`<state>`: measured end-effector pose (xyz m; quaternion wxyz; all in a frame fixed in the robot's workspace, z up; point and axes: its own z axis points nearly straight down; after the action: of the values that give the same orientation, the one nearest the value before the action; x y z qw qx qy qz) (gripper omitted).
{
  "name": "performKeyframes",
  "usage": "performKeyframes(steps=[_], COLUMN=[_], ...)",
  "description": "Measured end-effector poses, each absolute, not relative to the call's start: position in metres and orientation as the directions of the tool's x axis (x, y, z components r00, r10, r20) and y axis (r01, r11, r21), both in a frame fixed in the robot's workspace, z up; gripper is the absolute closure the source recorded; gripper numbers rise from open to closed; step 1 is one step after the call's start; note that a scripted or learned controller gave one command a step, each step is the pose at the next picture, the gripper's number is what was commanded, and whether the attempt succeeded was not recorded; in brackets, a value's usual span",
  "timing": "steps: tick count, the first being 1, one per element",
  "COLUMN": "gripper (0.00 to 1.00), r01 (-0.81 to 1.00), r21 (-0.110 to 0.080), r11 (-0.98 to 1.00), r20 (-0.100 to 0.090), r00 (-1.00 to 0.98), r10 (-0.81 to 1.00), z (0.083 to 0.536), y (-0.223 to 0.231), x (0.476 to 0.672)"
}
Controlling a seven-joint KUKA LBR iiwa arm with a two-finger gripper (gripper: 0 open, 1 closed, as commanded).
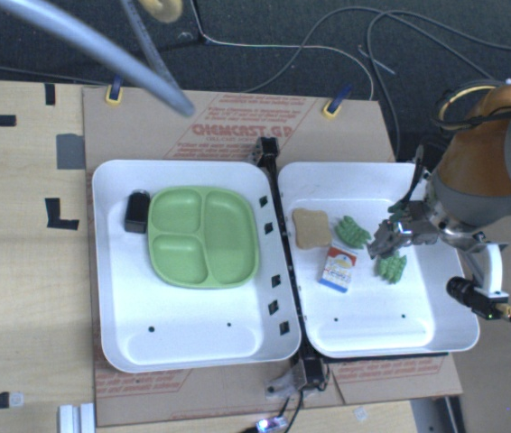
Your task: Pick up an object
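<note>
In the right bin (445, 332), right of centre frame, a green toy (391, 268) lies just below the tool (389, 240), whose grip I cannot tell, with another green toy (352, 232), a small carton (338, 268) and a tan block (310, 227) to its left.

A grey arm (477, 197) with a broad orange band above the wrist is seen, a thin cable is looped at its top, and a dark metal gripper (393, 238) is fitted at its end.
</note>
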<state>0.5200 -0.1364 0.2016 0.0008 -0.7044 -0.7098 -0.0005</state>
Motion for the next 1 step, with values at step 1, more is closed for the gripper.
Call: performKeyframes(steps=[1], gripper=[1.00], r01=[1.000], r21=[0.000], r11=[0.007], r20=[0.002], r00=[-0.007], r10=[1.000], z=[0.2142], y=[-0.0884], x=[0.5348])
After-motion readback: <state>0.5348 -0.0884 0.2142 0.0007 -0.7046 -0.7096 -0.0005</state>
